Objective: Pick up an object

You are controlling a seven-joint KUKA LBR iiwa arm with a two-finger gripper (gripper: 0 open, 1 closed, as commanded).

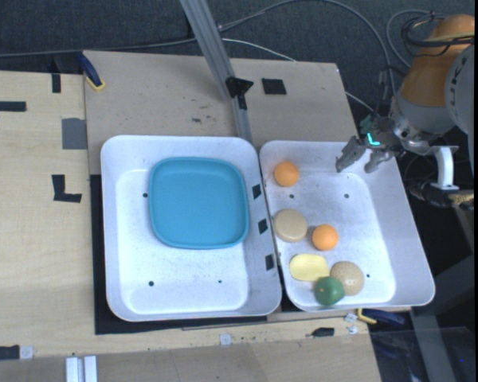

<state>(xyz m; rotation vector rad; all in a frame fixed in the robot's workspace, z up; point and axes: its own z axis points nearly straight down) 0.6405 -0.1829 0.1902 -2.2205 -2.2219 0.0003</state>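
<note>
arm: comes in from the right, orange band above the wrist, wrist over the top right corner of the right bin [398, 213]
tool [365, 161]: fingers spread apart, nothing between them, tips pointing down over the bin's upper right part
left bin [115, 213]: carries a blue plate [198, 202], lying flat, roughly centred
right bin contents: six small items, all well apart from the tool
orange ball [286, 173]: upper left of the right bin, nearest item to the tool
beige round piece [290, 225]: left side, mid bin
second orange ball [325, 237]: just right of the beige piece
yellow piece [308, 267]: lower part of the bin
green ball [329, 291]: near the bottom edge, touching the yellow piece
tan ball [348, 276]: just beside the green ball, on its right
tabletop [32, 213]: light wood, black tape marks on the left
</note>
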